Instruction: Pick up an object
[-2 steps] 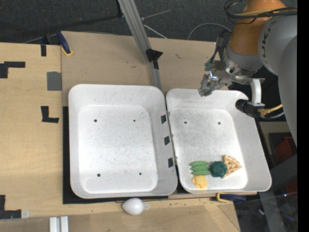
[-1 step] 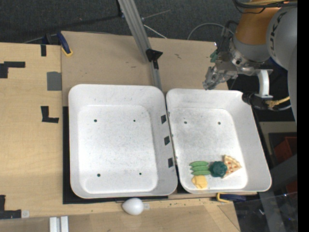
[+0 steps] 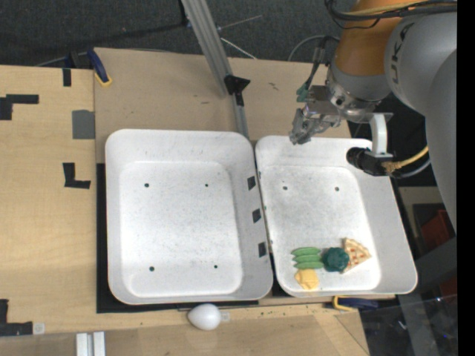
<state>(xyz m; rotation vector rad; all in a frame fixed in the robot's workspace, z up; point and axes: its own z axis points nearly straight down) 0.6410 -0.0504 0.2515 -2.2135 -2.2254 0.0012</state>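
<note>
Matt, pale wood-look on the bench top (image 3: 171,87), lightly scuffed. Smooth white plastic with fine dark speckling on the left bin (image 3: 178,213) and the right bin (image 3: 326,206), that one lying just below the fingers. Dull bare metal on the gripper (image 3: 306,128); glossy orange band (image 3: 371,17) above it, satin grey casing on the arm (image 3: 427,50). Brushed metal on the slanted rail (image 3: 208,32). Glossy white on the egg-shaped thing (image 3: 204,317). Plastic-looking, softly shiny toy pieces (image 3: 326,259), well below the fingers.
</note>
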